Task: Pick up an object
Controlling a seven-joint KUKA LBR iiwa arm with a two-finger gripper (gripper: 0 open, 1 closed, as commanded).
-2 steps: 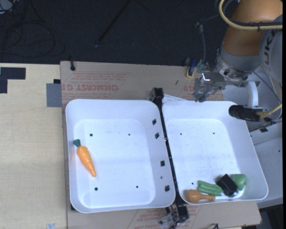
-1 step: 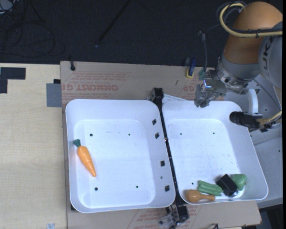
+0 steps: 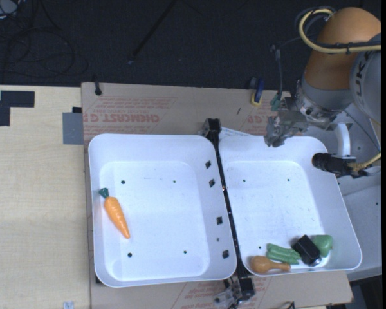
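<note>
My claw (image 3: pixel 278 136) hangs over the back rim of the right bin (image 3: pixel 347 227), holding nothing. I cannot tell how it is set. I have not picked yet. Next I must go down to a toy. A green veggie (image 3: pixel 283 253), black block (image 3: pixel 306 249) and tan gourd (image 3: pixel 267 264) crowd the near corner. The carrot (image 3: pixel 116 215) lies alone in the left bin (image 3: pixel 148 148).

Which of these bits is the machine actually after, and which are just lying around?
For the job: carrot in the left bin; green pieces, black block, tan piece in the right bin; gripper.
Lying about: cardboard sheet, cables, wooden bench.
</note>
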